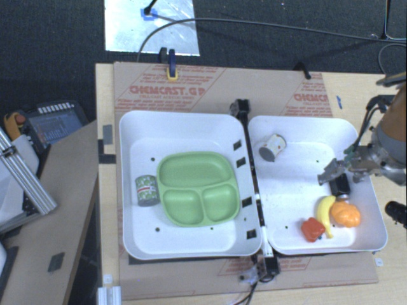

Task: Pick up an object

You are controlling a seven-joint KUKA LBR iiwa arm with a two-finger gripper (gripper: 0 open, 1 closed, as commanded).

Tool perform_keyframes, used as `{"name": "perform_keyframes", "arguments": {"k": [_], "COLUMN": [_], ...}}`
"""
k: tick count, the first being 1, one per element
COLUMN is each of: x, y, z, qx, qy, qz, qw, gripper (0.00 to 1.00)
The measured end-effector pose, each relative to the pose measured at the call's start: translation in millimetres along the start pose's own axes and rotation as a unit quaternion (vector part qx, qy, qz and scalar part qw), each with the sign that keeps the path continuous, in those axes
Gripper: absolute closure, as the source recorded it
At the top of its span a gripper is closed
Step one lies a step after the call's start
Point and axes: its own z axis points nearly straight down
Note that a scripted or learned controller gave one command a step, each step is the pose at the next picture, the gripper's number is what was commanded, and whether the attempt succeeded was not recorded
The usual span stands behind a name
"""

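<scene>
In the camera view, the gripper (331, 171) hangs over the right bin (305, 123), near that bin's right side. The arm comes in from the right. The picture is too small to show if the gripper is spread wide or pressed together, so no one can tell. Nothing can be seen held in it.

The closest thing to pick up is the banana (327, 215). It lies on the bin floor just below the gripper, toward the front edge of the bin. The banana is curved, and its long side runs from back to front, not left to right. An orange fruit (347, 215) touches the banana on its right. A red fruit (312, 229) sits just beside the banana's front end, on the left.

A small cup (272, 147) lies on its side at the back left of the same bin, well apart from the gripper.

The left bin (178, 117) holds a green plate (191, 161) and a little can (147, 190).

The gripper would likely need to go down and a bit forward to reach the banana, and close across its thin side.
</scene>
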Motion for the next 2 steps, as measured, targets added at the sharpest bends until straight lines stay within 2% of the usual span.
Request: {"name": "perform_keyframes", "arguments": {"k": [1, 2], "x": [0.3, 1.2], "y": [2.8, 0.4], "z": [-5.8, 56.9], "qx": [-0.006, -0.003], "qy": [-0.001, -0.001], "qz": [-0.002, -0.001], "qw": [1.0000, 1.0000], "gripper": [0.00, 0.00]}}
